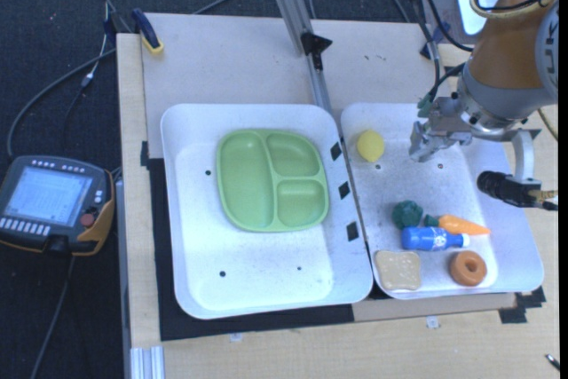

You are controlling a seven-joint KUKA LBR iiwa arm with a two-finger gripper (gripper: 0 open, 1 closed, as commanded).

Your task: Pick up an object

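Bread slice: nearest the camera, well below the gripper.
Yellow ball: just left of the gripper, level with it; round, no long axis, likeliest target.
Blue bottle: below the gripper, lying left-right.
Gripper: over the right bin; finger state cannot be told, nothing visibly held.

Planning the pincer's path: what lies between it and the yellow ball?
In the camera view, bare white bin floor separates the pincer from the yellow ball; the other toys lie nearer the camera.
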